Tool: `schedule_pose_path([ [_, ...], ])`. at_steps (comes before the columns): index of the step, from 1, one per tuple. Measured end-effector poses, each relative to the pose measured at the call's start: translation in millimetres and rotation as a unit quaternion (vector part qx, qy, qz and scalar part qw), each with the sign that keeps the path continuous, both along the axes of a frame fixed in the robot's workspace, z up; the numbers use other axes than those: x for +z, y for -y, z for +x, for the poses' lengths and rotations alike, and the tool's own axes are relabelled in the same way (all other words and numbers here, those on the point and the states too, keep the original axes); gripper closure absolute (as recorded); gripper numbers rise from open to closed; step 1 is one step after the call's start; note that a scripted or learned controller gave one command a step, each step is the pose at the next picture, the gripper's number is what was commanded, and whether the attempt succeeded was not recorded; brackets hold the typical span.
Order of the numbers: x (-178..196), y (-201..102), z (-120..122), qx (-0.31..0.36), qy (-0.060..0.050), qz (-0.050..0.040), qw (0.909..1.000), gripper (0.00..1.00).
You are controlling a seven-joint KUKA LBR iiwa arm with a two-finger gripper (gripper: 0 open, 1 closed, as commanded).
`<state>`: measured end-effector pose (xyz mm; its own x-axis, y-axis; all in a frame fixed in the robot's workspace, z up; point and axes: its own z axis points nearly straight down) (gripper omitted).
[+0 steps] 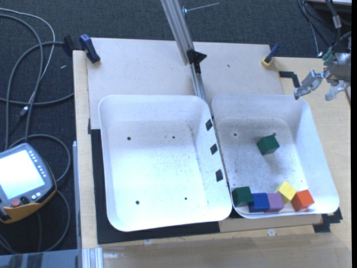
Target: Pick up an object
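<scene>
The gripper (pixel 319 85) hangs at the right bin's (pixel 312 128) far right corner, its 2 fingers spread apart with nothing between them. The easiest pick looks like the green block (pixel 268 144), which sits alone mid-bin, well apart from the walls. A good approach would centre over it, turn the fingers square to its flat sides, and descend straight. It is a small cube, dark green, slightly turned. 5 other blocks (pixel 272 199) crowd the near wall, touching, and look harder to grasp.
</scene>
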<state>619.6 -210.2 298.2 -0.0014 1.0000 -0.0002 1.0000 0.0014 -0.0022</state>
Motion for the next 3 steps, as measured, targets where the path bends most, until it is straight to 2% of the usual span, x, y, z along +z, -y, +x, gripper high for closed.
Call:
schedule_pose_path([
  [1, -130, -13, 25, 0.001, -0.003, 0.0015, 1.0, 0.0],
  [2, -204, -63, -4, 0.001, -0.004, 0.0029, 1.0, 0.0],
  [3, -198, -77, -32, 0.0, -0.001, 0.0011, 1.0, 0.0],
])
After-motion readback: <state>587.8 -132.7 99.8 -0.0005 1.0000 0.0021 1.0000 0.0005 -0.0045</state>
